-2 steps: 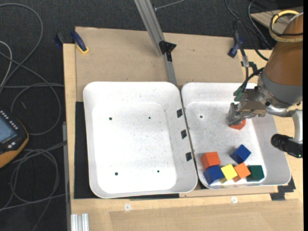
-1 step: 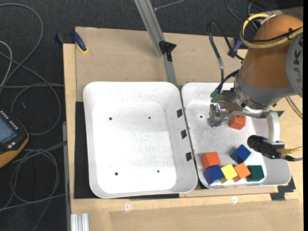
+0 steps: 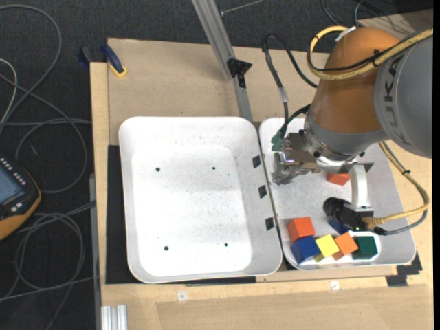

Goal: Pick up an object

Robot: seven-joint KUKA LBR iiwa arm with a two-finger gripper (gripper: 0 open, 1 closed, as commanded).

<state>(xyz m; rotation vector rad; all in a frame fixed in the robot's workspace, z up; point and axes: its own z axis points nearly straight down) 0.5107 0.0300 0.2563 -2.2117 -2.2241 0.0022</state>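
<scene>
The gripper [image 3: 283,176] hangs low over the right bin [image 3: 388,205], close to that bin's left wall and about halfway along it. Whether it is spread or pressed together cannot be told from this angle, and nothing shows clamped in it. Above it the arm [image 3: 357,60], orange over grey, covers the far right part of the bin.

Just beside the wrist, towards the bin's middle, lies a small red block [image 3: 337,179], partly tucked under the arm. The other objects to pick sit along the edge nearest the camera. An orange cube [image 3: 300,227] stands a little in from that edge. In front of it, a blue cube [image 3: 306,250], a yellow cube [image 3: 326,245], a second orange block [image 3: 346,243] and a green block [image 3: 367,245] run in a tight row towards the near right corner — they look to be touching one another.

The left bin [image 3: 185,205] lies alongside, its right wall against the right bin's left wall. Both rest on the bench [image 3: 172,74]. A blue and yellow clamp [image 3: 113,59] sits at the bench's far left corner, and a slanted metal rail [image 3: 214,29] crosses its far edge. Off the bench to the left — on the dark floor among cables — lies a handheld controller [image 3: 14,192].
</scene>
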